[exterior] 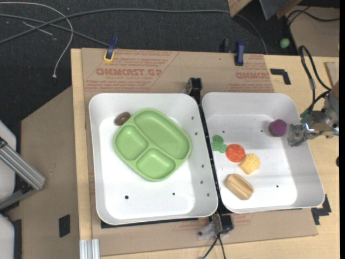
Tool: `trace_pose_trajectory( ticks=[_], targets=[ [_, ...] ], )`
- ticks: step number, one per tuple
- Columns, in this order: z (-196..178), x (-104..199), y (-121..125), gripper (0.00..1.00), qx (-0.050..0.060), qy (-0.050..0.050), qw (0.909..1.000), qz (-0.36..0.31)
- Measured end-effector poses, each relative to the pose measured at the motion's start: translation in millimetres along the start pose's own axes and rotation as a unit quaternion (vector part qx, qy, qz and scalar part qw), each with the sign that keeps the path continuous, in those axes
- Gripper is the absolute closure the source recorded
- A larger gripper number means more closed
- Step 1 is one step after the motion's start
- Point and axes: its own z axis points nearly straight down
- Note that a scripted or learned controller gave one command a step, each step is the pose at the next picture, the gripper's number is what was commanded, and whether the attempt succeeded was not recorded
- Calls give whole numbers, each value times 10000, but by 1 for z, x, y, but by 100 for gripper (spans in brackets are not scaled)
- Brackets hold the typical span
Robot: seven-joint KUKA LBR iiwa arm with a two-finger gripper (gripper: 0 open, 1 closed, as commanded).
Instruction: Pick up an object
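Gripper sits at the right bin's 3 o'clock edge, beside the purple ball; can't tell its grip.

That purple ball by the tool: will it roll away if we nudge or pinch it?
Probably. The purple ball looks round and smooth, so it may roll across the right bin floor. It sits near the wall beside the tool, which might stop it.

The two bins were white. Left of the green divided plate lay a brown piece. Right of it were a green item, an orange-red one, a yellow one, a tan one and a purple ball.
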Motion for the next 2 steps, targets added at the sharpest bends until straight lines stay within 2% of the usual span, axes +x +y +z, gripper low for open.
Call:
trace_pose_trajectory(
  ticks=[1,2],
  targets=[
    [-7,0,3,0,-66,-19,10000,-19],
    [37,-3,9,0,-47,-12,10000,-20]
  ],
)
